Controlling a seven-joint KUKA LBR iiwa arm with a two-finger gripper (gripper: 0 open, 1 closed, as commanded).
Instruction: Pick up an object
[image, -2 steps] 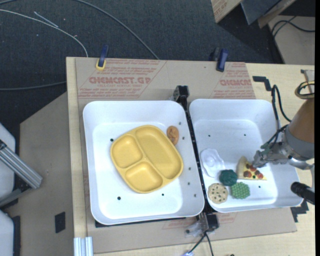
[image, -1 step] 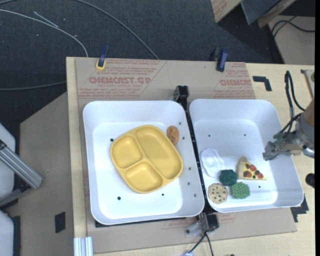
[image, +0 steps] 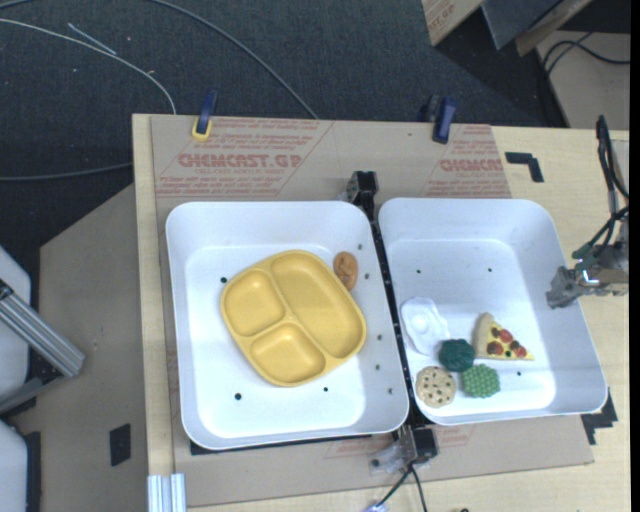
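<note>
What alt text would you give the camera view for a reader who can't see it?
Two white bins sit side by side: the left bin holds a yellow divided plate and a small brown piece, the right bin toy food: pizza slice, cookie, two green pieces, a white item. The end effector hovers at the right bin's right rim.

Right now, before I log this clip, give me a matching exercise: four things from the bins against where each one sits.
Things:
1. yellow divided plate
2. pizza slice toy
3. cookie
4. small brown piece

Places:
A. right bin, by its front left corner
B. left bin, at the plate's upper right edge
C. middle of the left bin
D. right bin, right of the dark green piece

Pairs: 1-C, 2-D, 3-A, 4-B
</note>
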